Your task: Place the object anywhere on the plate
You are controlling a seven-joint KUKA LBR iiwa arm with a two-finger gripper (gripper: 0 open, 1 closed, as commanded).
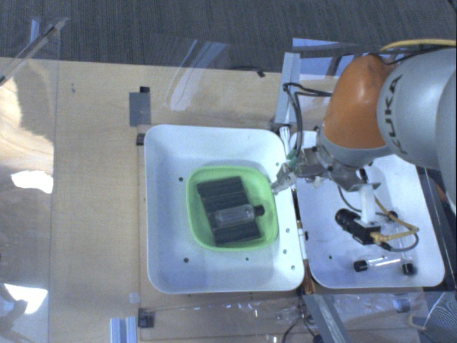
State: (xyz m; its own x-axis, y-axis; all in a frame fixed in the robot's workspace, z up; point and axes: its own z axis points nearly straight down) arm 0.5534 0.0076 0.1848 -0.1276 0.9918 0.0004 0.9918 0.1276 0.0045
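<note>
The clear bottle (pixel 239 214) lies on the dark block inside the green plate (pixel 196 224) in the left bin (pixel 161 191), so placement looks done; the pincer (pixel 280 181) hangs at the plate's right rim, its state impossible to tell.

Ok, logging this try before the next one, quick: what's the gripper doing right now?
Gripper: at the right rim of the green plate, between the two bins; open or shut cannot be told, and nothing is seen held.
</note>
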